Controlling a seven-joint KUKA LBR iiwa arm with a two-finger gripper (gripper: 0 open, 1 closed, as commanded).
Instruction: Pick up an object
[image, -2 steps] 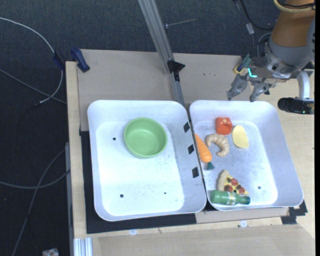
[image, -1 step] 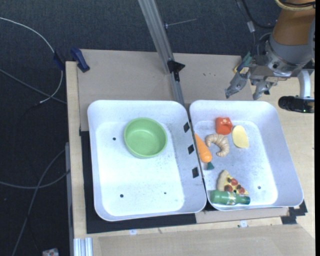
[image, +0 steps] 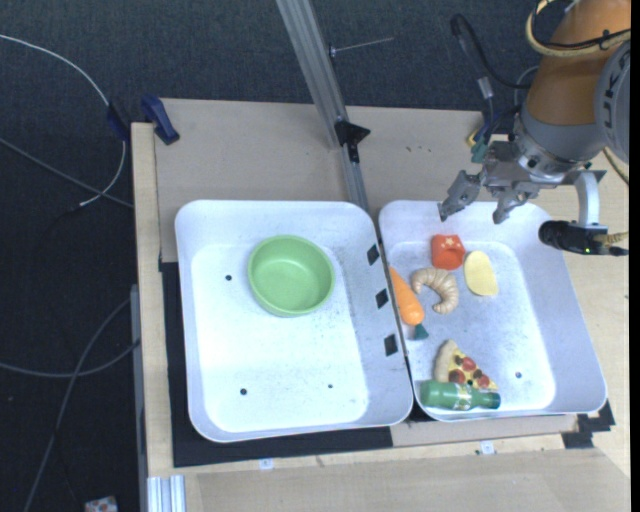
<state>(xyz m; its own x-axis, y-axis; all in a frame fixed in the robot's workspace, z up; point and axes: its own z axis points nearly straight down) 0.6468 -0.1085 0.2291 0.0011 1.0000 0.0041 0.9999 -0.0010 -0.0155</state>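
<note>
Pincer (image: 484, 203) hangs over the far rim of the right bin (image: 560, 300), fingers spread, nothing between them. Nearest candidate: the red piece (image: 447, 249), which lies below and slightly left of the pincer in frame, i.e. toward the bin's middle and near, but apart from, the fingertips. Just past it from the pincer sit the yellow piece (image: 481, 273) and the croissant (image: 438, 288); the carrot (image: 405, 297) lies further left along the bin wall, long axis running diagonally. Pizza slice (image: 464, 368) and green bottle (image: 457, 397) lie well apart from the pincer, at the near edge. Green bowl (image: 290, 274) sits in the left bin (image: 210, 330), far left of the pincer. Judgement: the shortest move is a small shift toward the red piece, then down; the neighbours crowd it on the far side.
</note>
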